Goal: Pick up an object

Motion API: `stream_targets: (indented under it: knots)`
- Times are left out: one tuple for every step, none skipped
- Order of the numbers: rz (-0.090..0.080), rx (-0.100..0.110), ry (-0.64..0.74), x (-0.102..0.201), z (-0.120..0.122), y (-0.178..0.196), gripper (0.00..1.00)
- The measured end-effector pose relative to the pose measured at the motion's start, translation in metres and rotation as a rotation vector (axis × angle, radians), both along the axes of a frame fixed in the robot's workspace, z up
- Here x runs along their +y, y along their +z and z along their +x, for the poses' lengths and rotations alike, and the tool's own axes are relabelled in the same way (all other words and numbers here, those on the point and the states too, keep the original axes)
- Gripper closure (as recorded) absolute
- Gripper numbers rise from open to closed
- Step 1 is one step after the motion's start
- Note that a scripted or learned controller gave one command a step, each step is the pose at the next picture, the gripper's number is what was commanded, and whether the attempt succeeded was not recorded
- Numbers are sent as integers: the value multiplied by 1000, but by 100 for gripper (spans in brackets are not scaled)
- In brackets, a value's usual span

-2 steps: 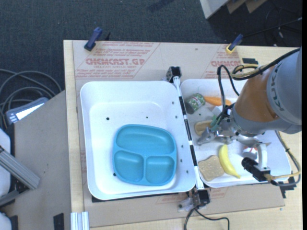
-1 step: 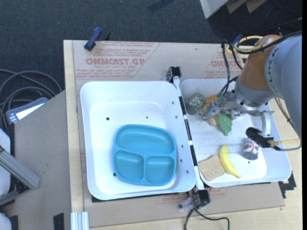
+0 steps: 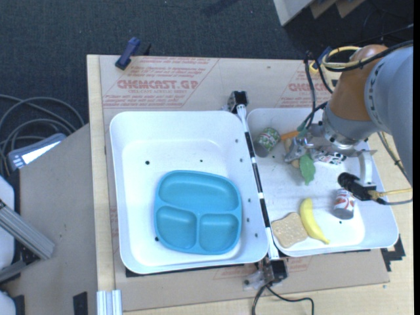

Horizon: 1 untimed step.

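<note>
I am looking down on the desk [image 3: 197, 77] and its two bins; the left bin [image 3: 131, 149] is carrying a blue divided plate [image 3: 197, 210], and the right bin [image 3: 374, 231] is holding the loose items I am choosing among.

The claw [image 3: 303, 151] is hanging over the right bin's upper half, toward ten o'clock of that bin's middle; whether it is spread or pinched I cannot tell, since the wrist is masking it. A green leafy piece [image 3: 307, 168] is lying just below it, touching or nearly touching; I cannot tell which. I am judging that piece to be the target; it is looking light, thin and probably a soft or hollow toy, so it is likely to slide or flip rather than resist; I would be taking it across its narrow middle, not at a tip.

Other candidates: a round greenish object [image 3: 268, 138] at the bin's eleven o'clock, close to the dividing wall, curved and likely to roll out of a pinch; a yellow banana [image 3: 313, 220] at six o'clock, smooth, best taken across its mid-length; a slice of bread [image 3: 289, 230] just beside the banana at its eight o'clock, flat and hard to get under; a small can [image 3: 343, 203] at four o'clock, stiff, slippery, best squeezed across its sides.
</note>
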<state>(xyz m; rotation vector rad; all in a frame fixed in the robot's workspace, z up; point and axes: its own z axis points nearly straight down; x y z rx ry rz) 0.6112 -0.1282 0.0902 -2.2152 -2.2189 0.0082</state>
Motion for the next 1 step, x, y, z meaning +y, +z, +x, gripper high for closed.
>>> stream_targets:
  knots:
    - [1, -3, 0, 62, -63, 93, 100]
